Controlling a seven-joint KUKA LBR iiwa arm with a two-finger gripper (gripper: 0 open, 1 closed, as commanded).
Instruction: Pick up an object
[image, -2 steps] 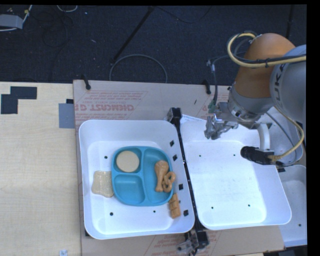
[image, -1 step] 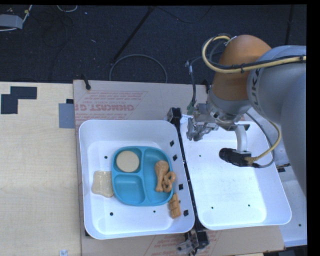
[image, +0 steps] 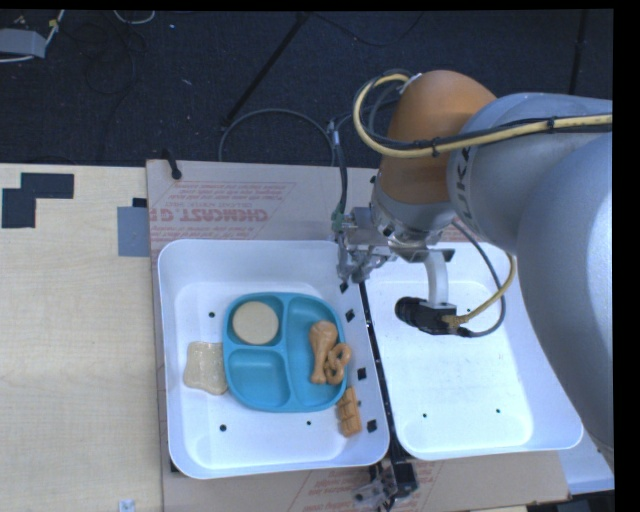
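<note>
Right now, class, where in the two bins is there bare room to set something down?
The right bin has open floor below the claw. The left bin is crowded: blue tray, flat pale piece, brown piece. Only its top strip is bare.

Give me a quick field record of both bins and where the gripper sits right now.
left bin: holds blue tray, two loose items
blue tray: three compartments; round tan disc, pretzel-like piece
beside tray: pale flat piece on its left, small brown piece at lower right
right bin: white
gripper: above the bins' shared wall, far end
</note>
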